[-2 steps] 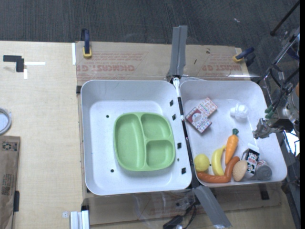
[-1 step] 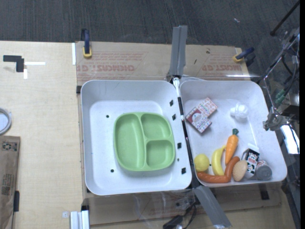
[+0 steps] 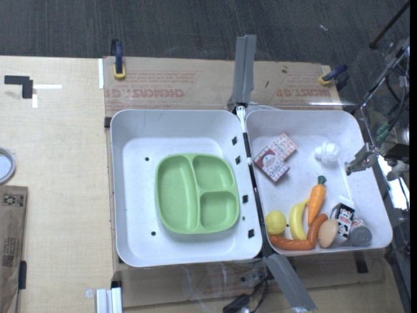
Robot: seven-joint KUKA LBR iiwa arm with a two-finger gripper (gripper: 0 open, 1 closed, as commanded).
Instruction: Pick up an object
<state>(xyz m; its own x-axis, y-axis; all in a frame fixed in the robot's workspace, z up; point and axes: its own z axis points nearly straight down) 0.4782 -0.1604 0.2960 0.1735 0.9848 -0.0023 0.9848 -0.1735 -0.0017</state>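
Surface [image 3: 58, 149]: pale wood, lying under a brown cardboard sheet [image 3: 176, 87] that two blue-and-yellow clamps [image 3: 117, 60] are pinning at its far corners. A roll of tape [image 3: 3, 167] is sitting at the far left edge. Beyond the surface, dark carpet floor [image 3: 163, 12] is showing.

Left bin [image 3: 124, 188]: white and shallow, carrying a green divided plate [image 3: 195, 193], well apart from the tool.

Right bin [image 3: 306, 126]: white and shallow, touching the left bin along a grey divider.

Tool [image 3: 357, 166]: a grey metal tip is reaching in over the right bin's right wall. It is gripping nothing that I can see, and how far open it is cannot be told from here.

Objects in the right bin:
- White crumpled lump [image 3: 328, 151], lying just left of the tool and nearest to it.
- Red-and-white card box [image 3: 275, 156], lying tilted further left, near the divider.
- Carrot [image 3: 316, 199], orange with a green top, pointing up toward the tool.
- Banana [image 3: 298, 219] and lemon [image 3: 276, 222], both yellow, resting side by side left of the carrot.
- Red chilli [image 3: 303, 238], curving along the near wall under them.
- Egg [image 3: 328, 233], small printed carton [image 3: 343, 219] and grey can [image 3: 360, 235], crowding the near corner below the tool.
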